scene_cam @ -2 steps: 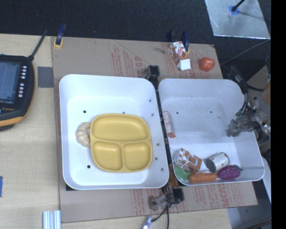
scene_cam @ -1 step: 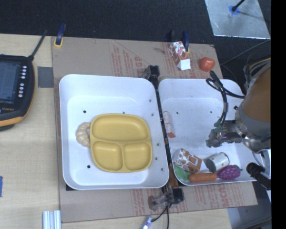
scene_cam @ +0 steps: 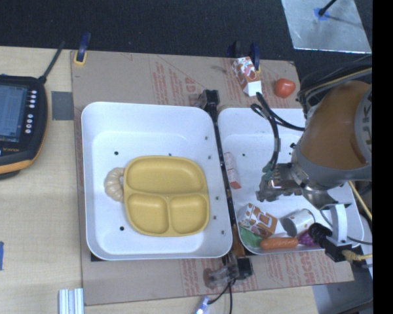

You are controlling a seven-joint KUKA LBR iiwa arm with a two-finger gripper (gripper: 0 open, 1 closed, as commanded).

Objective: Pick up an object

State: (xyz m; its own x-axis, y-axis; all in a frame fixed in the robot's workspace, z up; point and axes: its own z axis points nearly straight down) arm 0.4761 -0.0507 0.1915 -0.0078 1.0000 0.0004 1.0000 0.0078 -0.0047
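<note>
My gripper (scene_cam: 273,190) hangs over the right bin (scene_cam: 245,129), near its middle, under the grey arm with the orange band. Just below it, at the bin's front, lie a small brown and white carton (scene_cam: 258,219), a grey can (scene_cam: 297,221), an orange carrot-like piece (scene_cam: 279,243) on a green plate (scene_cam: 249,241), and a purple scrap (scene_cam: 307,239). The gripper is a little above and beside these things, and I see none of them between its parts.
The left bin (scene_cam: 101,126) holds a yellow divided tray (scene_cam: 165,194) with a beige ridged piece (scene_cam: 114,183) at its left side. Behind the bins lie a small carton (scene_cam: 246,72) and a red ball (scene_cam: 284,87). A teach pendant (scene_cam: 10,123) rests at far left.
</note>
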